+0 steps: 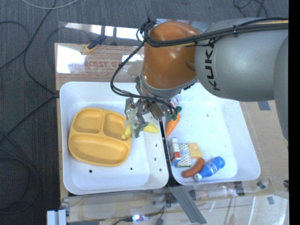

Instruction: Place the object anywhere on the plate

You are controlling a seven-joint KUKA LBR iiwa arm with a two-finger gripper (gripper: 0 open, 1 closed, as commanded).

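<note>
Right now, gripper (136, 125) over left bin (140, 172), fingers closed on yellow banana (149, 129), at right rim of yellow plate (98, 139); carrot (172, 123) beside

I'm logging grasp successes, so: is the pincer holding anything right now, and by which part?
The pincer appears to grip a yellow banana near its middle, beside the yellow plate; its ends stick out either side.

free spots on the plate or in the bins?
Plate: all three compartments bare; gripper with a yellow object crowds its right rim. Right bin: bare upper right. Crowded front left: carrot, sausage, blue bottle.
</note>
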